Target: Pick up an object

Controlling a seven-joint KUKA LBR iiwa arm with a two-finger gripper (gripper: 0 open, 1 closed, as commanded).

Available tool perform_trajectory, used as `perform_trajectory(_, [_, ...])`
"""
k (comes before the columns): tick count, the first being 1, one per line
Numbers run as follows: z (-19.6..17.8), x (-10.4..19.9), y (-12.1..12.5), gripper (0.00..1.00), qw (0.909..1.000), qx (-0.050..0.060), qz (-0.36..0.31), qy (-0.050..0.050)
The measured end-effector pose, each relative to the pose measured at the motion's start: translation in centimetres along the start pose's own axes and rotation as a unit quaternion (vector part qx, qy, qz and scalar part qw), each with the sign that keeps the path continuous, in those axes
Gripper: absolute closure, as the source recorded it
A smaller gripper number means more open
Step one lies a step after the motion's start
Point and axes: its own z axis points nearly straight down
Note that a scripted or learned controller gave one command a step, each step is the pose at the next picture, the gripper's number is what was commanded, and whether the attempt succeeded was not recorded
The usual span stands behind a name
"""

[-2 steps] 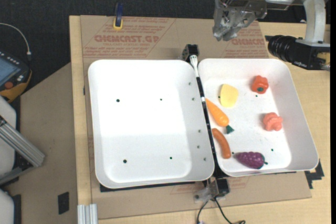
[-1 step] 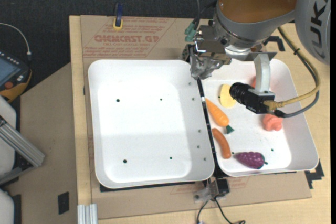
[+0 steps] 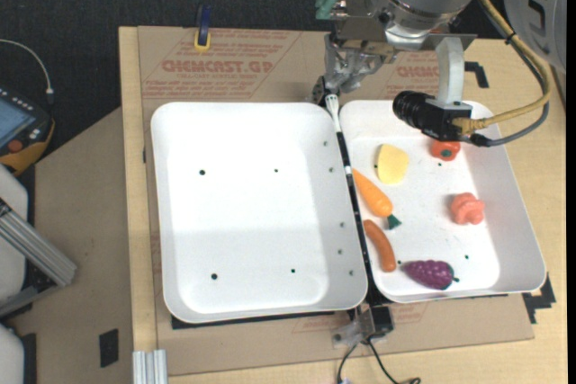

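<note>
Carrot (image 3: 373, 192) lying loose by right bin (image 3: 517, 234) wall, easy grab; gripper (image 3: 346, 78) hovering up top, finger state hard to tell.

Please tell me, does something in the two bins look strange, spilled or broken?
Nothing stands out. The toy foods lie apart in the right bin: yellow piece, carrot, sausage, grapes, pink piece. None looks damaged or spilled.

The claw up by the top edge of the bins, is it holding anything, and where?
Nothing visible between the claw fingers; it hangs above the bins' top edge.
</note>
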Motion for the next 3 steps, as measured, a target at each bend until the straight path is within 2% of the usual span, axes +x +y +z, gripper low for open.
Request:
perform_trajectory(1, [-13.3, 3.3, -0.4, 1.0, 1.0, -0.006, -0.003, 0.003])
perform_trajectory(2, [-3.5, 6.8, 0.5, 1.0, 1.0, 0.008, -0.002, -0.001])
perform_trajectory(3, [-8.4, 11.0, 1.4, 1.0, 1.0, 0.0, -0.003, 0.002])
